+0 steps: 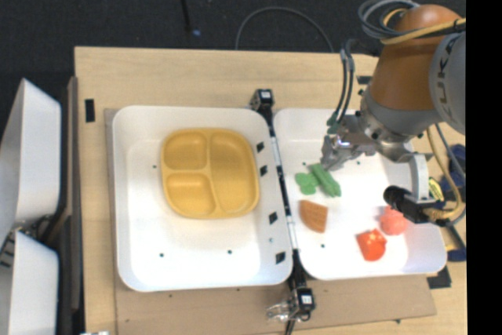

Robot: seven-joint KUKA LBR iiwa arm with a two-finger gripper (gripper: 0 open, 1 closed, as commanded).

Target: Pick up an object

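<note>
Slippage worries me: my claw (336, 155) hovers just above the green toy (318, 182). Whether it's clenched, I cannot tell.

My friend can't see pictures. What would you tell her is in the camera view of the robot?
A grey and orange robot arm's gripper hangs over the right white bin, just above a green toy. That bin also holds a brown wedge, a red piece and a pink piece. The left bin holds a yellow divided plate.
</note>
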